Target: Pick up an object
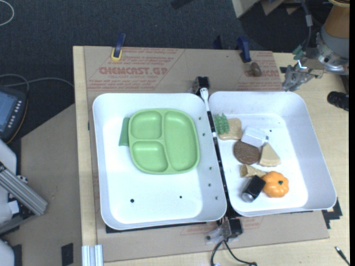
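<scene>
Surroundings, left: dark screened device (11, 112) at the edge of the view, with a grey metal bracket (22, 190) below it, both off the tabletop (89, 215).
Tabletop: pale board with red "CHEMCAST" lettering along its far strip; a yellow-and-blue clamp (117, 49) at the far left, a blue clamp (243, 49) far right.
Left bin (111, 204): holds a green three-compartment tray (164, 141), lying flat in the far half, with a darker green flat piece (123, 132) showing at its left edge, partly under it.
Join of bins: black fittings at the far end (202, 84) and near end (233, 226) of the seam.
Right bin (310, 148): a loose cluster near its left wall, all touching or just beside each other; green ridged item (222, 124) on a tan slab (233, 129), white block (255, 136), brown disc (247, 152), pale wedge (270, 156), small yellowish bits (250, 170), black cylinder (253, 188), orange toy pumpkin (275, 184).
Pincer (292, 82): above the far right corner of the right bin, well apart from the cluster; whether wide or narrow, cannot tell.
</scene>
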Tool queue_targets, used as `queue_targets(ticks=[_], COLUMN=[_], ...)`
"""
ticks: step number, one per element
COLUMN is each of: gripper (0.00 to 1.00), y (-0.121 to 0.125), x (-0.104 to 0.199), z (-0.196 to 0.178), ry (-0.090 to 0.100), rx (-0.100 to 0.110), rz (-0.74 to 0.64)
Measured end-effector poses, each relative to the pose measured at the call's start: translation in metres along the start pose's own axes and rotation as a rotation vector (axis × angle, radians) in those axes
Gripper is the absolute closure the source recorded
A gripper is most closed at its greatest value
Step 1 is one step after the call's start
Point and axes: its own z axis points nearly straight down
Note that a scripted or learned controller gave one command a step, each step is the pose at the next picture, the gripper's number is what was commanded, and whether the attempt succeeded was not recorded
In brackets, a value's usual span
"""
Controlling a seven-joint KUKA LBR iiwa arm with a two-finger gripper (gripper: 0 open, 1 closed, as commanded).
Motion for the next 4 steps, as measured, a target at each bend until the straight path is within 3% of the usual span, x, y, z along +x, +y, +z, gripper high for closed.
queue_targets(ticks=[4], gripper=[1.00], y=[-0.062], x=[0.188], z=[0.006], ry=[0.004], rx=[0.007], rz=[-0.002])
